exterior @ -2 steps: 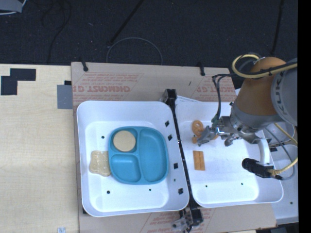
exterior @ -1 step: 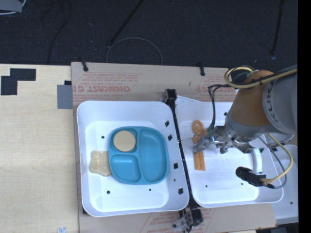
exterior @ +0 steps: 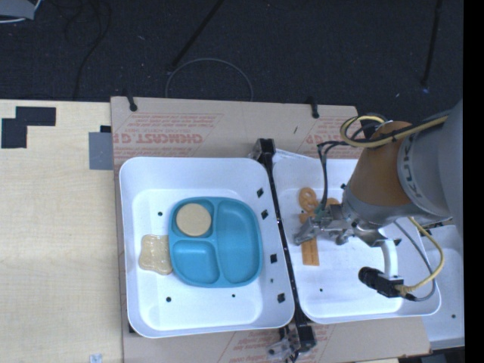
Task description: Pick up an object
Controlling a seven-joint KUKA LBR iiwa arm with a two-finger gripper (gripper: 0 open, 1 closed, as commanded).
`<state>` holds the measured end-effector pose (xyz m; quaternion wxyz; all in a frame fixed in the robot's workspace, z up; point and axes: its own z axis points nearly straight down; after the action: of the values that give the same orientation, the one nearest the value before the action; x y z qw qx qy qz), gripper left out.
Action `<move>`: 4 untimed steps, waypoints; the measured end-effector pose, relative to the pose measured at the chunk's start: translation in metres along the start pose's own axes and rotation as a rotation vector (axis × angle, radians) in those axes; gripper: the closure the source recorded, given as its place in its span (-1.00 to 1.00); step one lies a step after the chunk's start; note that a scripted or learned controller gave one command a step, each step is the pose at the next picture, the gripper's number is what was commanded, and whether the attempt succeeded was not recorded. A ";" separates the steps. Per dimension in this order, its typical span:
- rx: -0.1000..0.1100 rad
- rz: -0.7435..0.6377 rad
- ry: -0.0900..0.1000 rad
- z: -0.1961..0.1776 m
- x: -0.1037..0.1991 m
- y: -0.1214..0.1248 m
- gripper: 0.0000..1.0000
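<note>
The floor (exterior: 227,29) at the top is dark, like black carpet. Thin black cables (exterior: 208,70) lie on it, and one makes a loop. Below it is a light wooden bench top (exterior: 53,233) on the left side. It has a few black squares (exterior: 26,123) and one grey square (exterior: 99,150) stuck on it. A brown cardboard sheet (exterior: 189,131) lies flat on the bench. It has red letters printed on it, and they look upside down. The light is even and soft.
</note>
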<state>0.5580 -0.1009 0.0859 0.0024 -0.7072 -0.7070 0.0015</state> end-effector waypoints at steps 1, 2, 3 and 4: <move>-0.001 0.005 0.000 -0.012 -0.001 0.000 1.00; -0.006 0.001 -0.001 -0.054 0.001 -0.002 1.00; -0.007 -0.002 -0.001 -0.116 -0.005 -0.003 1.00; -0.007 0.002 -0.002 -0.170 -0.015 -0.009 1.00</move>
<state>0.5503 -0.1165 0.2556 -0.0008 -0.7079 -0.7063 -0.0003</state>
